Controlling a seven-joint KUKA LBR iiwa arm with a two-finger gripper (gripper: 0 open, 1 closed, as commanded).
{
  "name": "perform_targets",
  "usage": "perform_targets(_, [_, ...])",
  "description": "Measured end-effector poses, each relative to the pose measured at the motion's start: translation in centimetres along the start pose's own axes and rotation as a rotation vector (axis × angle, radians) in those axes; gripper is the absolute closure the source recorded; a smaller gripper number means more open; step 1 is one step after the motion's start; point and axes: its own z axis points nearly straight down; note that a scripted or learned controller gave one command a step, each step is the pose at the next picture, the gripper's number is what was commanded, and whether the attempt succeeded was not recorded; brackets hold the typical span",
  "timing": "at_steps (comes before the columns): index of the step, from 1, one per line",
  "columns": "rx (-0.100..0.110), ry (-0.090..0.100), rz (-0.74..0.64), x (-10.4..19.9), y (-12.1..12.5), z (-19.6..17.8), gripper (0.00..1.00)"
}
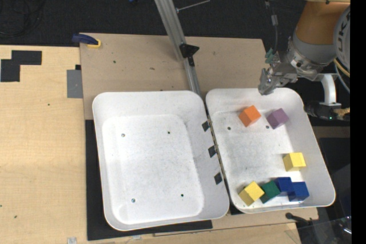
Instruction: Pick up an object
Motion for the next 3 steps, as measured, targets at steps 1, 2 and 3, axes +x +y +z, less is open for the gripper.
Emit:
perform_targets(1, [0.006,0.000,-0.002,0.0,0.0,-0.4,1.00])
perform_targets(2, [0.009,0.002,-0.001,4.3,-0.7,-0.5,1.00])
perform_targets(3, [0.011,0.003,-0.002,10.1,-1.8,0.9,1.00])
